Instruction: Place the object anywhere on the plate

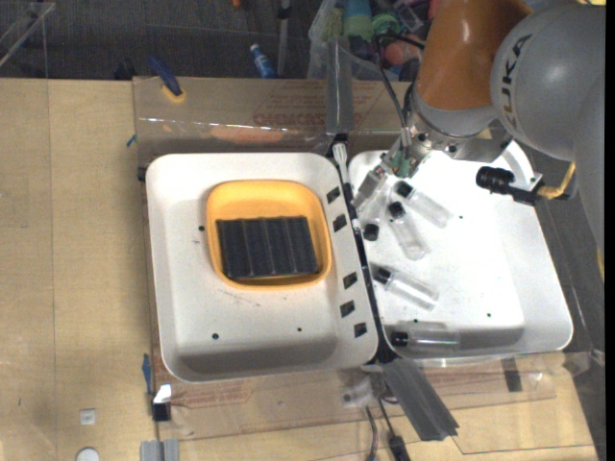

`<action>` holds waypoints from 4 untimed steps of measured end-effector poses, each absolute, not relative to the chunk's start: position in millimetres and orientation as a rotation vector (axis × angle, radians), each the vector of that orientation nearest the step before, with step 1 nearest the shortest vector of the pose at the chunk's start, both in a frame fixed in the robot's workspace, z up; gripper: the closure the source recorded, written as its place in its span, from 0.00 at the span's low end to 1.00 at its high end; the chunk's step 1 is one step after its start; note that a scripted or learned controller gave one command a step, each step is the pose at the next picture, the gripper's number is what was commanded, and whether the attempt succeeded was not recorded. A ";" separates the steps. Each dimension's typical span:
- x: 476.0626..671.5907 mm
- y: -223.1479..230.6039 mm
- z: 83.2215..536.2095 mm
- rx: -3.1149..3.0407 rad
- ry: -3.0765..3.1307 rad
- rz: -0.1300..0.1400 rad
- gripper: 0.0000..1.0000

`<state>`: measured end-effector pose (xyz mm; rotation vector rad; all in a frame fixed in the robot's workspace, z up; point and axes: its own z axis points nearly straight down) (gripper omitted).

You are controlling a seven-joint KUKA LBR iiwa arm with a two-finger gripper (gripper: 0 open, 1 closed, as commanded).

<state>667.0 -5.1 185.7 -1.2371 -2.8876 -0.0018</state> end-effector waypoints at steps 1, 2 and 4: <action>661.5 -8.8 217.6 -1.260 -2.884 -0.006 0.00; 659.6 -62.5 243.7 -1.157 -2.929 -0.003 0.00; 654.5 -144.5 240.2 -0.936 -3.012 -0.008 1.00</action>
